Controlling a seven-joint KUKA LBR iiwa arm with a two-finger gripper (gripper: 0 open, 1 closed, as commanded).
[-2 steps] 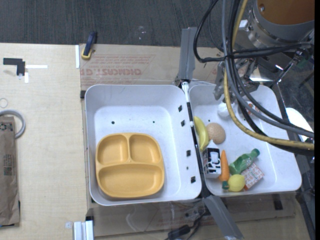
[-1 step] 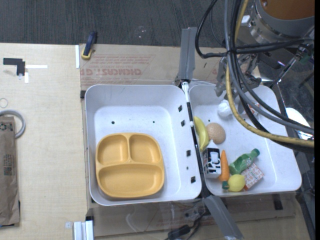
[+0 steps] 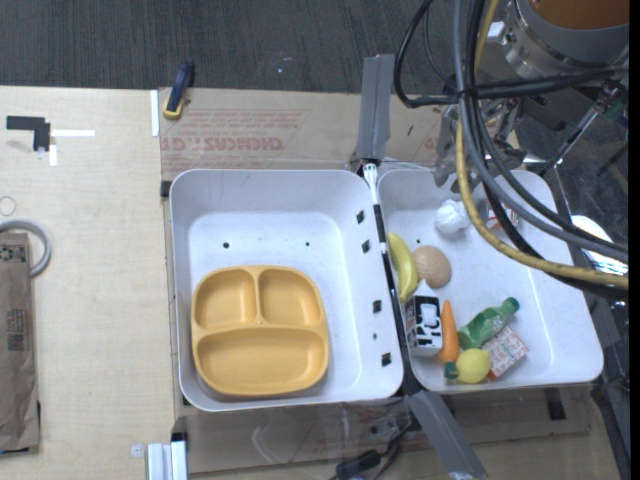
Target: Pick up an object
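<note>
The right bin (image 3: 560, 298) holds several objects: a yellow banana (image 3: 402, 265) against its left wall, a beige egg-shaped ball (image 3: 432, 265), an orange carrot (image 3: 449, 330), a green bottle (image 3: 490, 321), a yellow lemon (image 3: 473, 365), a black-and-white box (image 3: 426, 323), a red-and-white packet (image 3: 508, 350) and a crumpled white piece (image 3: 452, 216). My arm's wrist (image 3: 565, 13) hangs high over the bin's back right. The gripper (image 3: 520, 138) below it is mostly hidden behind looping cables and stands well above the objects.
The left bin (image 3: 270, 208) holds a yellow divided plate (image 3: 260, 328). Cardboard (image 3: 260, 128) lies behind the bins, with a blue-and-yellow tool (image 3: 180, 90) on it. A brown paper bag (image 3: 15, 338) sits at the far left of the bench.
</note>
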